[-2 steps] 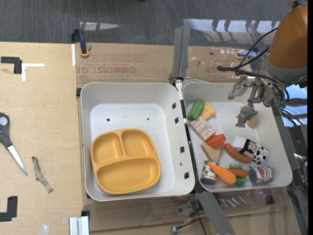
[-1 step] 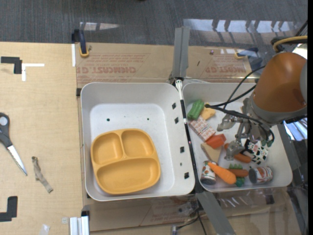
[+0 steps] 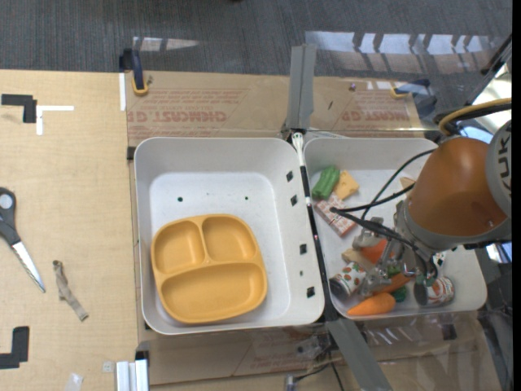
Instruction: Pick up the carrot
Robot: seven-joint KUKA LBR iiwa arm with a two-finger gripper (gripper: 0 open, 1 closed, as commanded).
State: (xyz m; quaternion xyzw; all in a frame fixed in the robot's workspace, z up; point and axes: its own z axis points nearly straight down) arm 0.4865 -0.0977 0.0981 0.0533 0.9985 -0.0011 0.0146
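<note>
The carrot (image 3: 372,304), orange and tapered, lies near the front wall of the right bin (image 3: 468,300). My gripper (image 3: 397,272) hangs low over the bin, just above and to the right of the carrot, among a clutter of small items. The orange band of the arm (image 3: 456,190) covers much of the bin's right half. A second orange piece (image 3: 373,252) shows just left of the gripper.
In the right bin lie a green vegetable (image 3: 326,182), a yellow wedge (image 3: 348,186), a red-and-white packet (image 3: 334,217) and small cans (image 3: 345,283). The left bin (image 3: 163,169) holds a yellow divided plate (image 3: 210,267). Scissors (image 3: 15,236) rest on the bench at the left.
</note>
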